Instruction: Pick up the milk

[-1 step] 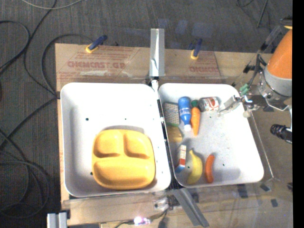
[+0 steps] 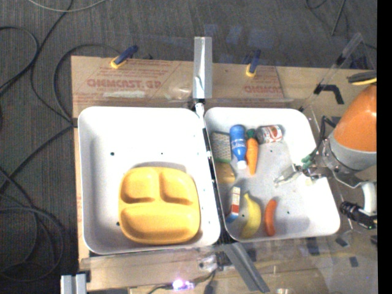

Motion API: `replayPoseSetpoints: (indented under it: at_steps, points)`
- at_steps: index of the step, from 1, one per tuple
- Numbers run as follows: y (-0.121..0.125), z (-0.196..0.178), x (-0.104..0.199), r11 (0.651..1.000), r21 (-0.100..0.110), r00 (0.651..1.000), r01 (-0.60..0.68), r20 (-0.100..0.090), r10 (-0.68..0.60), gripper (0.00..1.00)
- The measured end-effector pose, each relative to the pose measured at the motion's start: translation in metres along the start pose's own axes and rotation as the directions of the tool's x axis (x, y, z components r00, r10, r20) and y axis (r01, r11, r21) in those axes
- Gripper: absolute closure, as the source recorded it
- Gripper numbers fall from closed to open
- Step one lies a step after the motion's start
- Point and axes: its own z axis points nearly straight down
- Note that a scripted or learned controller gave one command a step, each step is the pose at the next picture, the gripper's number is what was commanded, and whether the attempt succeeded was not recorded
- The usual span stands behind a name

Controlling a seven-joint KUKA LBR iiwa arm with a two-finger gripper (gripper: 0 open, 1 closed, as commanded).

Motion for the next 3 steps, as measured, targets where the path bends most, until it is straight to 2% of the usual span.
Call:
replayPoseSetpoints:
  at_steps: [1,2,3]
  points:
    - [0.084,0.019,-0.013,0.982,-0.020,0.982,0.187,0.010,-0.187,0.00]
    - [0.030,0.017,-0.014,0.967,-0.015,0.967,0.254,0.011,-0.253,0.00]
    - [0.079,0.015,0.007,0.940,-0.003,0.940,0.341,0.002,-0.341,0.00]
